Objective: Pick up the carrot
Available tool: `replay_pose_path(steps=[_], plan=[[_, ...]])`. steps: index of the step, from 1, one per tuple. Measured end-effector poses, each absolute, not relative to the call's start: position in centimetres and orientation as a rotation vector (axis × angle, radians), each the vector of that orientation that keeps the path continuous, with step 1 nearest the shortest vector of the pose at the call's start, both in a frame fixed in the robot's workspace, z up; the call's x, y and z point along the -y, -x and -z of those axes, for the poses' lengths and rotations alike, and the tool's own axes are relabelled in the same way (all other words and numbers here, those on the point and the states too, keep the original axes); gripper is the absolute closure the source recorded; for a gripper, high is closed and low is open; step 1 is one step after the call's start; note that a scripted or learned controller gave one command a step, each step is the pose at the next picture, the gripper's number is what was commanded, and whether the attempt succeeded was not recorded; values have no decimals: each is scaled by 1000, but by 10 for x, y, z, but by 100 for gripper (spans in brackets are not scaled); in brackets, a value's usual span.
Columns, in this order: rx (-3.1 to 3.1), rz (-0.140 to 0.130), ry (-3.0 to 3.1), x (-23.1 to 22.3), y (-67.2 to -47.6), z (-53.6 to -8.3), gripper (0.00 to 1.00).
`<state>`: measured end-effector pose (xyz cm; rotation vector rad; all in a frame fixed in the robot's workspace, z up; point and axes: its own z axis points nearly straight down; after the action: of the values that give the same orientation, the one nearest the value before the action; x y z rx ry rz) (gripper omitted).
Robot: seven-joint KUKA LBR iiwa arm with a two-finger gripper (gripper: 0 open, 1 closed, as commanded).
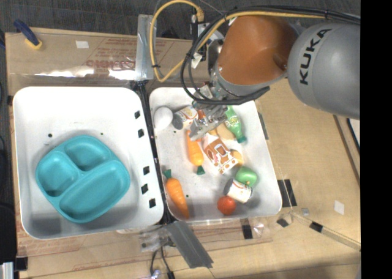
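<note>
Two-finger metal gripper (202, 126): fingertips blurred, state indeterminable. Grey KUKA arm with orange band (288, 51): overhangs gripper, cut off at right edge.

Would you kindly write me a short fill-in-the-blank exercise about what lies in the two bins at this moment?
1. The teal divided plate lies in the ____ bin as the camera sees it.
2. The plate has ____ compartments.
3. The gripper hangs over the ____ bin, above the toy food.
4. The carrot near that bin's front wall has its green top pointing toward the ____ bin.

Missing words: left; three; right; left
</note>
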<state>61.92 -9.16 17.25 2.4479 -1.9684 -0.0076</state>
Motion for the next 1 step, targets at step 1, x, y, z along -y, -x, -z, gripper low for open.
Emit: replay_pose_path(steps=[1], plan=[[2235, -1, -2211, 165, -657, -157, 100]])
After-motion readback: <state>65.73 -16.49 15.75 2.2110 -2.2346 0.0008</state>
